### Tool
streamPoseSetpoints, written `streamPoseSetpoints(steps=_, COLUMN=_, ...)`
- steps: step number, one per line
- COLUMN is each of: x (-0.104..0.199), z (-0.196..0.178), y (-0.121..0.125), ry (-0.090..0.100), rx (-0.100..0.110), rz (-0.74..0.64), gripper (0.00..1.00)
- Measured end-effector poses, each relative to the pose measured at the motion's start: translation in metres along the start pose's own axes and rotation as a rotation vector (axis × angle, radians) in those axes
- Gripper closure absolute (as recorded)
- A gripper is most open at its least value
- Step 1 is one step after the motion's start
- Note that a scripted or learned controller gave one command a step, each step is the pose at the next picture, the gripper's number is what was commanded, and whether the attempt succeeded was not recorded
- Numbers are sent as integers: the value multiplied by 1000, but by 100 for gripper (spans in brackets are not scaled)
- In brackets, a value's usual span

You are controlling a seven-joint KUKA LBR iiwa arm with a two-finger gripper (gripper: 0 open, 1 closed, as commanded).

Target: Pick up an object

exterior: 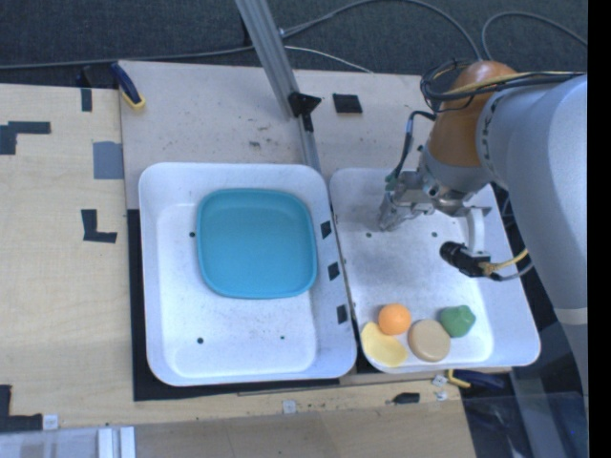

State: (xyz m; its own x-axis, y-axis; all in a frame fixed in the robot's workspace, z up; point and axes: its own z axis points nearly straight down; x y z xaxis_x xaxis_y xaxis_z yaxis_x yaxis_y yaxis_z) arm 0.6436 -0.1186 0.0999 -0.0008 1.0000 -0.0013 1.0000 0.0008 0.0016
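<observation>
Near the right white bin's (pixel 431 256) far-left corner, pincer (pixel 393 214) low; grip state unclear. Nothing picked: round orange ball (pixel 393 319) sits at near edge.

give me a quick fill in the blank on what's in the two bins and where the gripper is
1. The blue plate lies in the ____ bin.
2. The gripper is over the ____ bin.
3. The orange ball, tan disc and green piece sit along that bin's ____ edge.

Missing words: left; right; near
</observation>
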Motion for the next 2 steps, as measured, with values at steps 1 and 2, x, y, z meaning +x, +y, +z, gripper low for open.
streamPoseSetpoints(steps=1, x=-8, z=-47, y=4, ry=1, rx=-2, rz=0, gripper=100)
streamPoseSetpoints(steps=2, x=2, z=-99, y=8, ry=1, rx=-2, rz=0, gripper=100)
